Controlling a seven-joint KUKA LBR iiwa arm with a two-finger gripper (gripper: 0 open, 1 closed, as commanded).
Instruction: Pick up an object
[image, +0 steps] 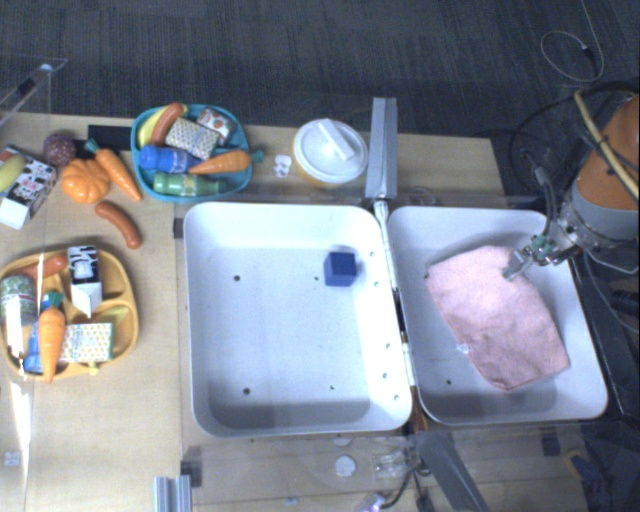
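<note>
A pink cloth (497, 315) lies flat in the right bin (580, 400), covering most of its floor. A small blue cube (341, 267) sits in the left bin (230, 400), near its upper right part. My gripper (527, 259) hangs over the right bin's upper right area, with its tips right at the cloth's upper right corner. Nothing shows between its fingers. The arm, with its orange band (606, 180), comes in from the right edge.
On the bench to the left stand a blue bowl (190, 152) and a yellow tray (68, 312), both with toy food, and loose toy vegetables (100, 185). A white lidded container (331, 150) sits behind the bins. A metal divider (381, 150) runs between the bins.
</note>
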